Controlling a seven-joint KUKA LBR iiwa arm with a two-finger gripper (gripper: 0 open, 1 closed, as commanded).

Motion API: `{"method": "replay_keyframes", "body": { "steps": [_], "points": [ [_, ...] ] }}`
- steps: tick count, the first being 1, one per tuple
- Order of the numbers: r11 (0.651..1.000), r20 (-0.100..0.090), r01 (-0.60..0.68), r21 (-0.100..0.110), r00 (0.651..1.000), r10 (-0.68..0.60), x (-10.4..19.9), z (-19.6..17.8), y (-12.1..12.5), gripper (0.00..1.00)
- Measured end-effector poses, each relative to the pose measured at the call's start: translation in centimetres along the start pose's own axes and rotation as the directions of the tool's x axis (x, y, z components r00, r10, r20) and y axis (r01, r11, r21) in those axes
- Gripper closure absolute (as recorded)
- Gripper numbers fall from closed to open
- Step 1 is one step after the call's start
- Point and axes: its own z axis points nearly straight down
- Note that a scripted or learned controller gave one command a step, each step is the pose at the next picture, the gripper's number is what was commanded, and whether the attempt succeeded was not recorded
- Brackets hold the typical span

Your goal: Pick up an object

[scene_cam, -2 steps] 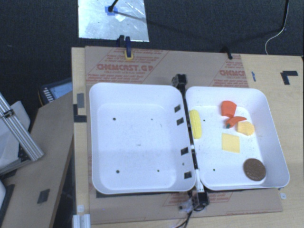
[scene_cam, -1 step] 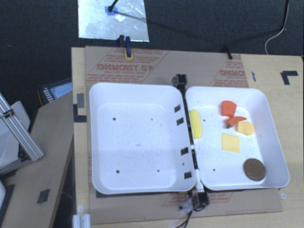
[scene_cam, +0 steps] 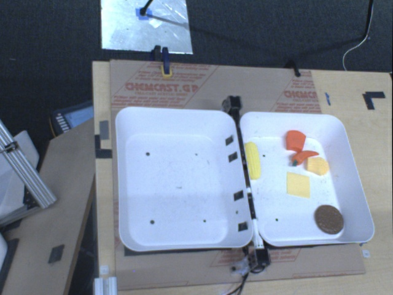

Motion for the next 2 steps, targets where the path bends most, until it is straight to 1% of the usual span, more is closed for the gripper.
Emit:
{"method": "replay_keyframes", "body": {
  "steps": [2],
  "points": [
    [1.000,0.000,0.000,0.000,1.000,0.000,0.00,0.00,0.00,1.00]
  ]
}}
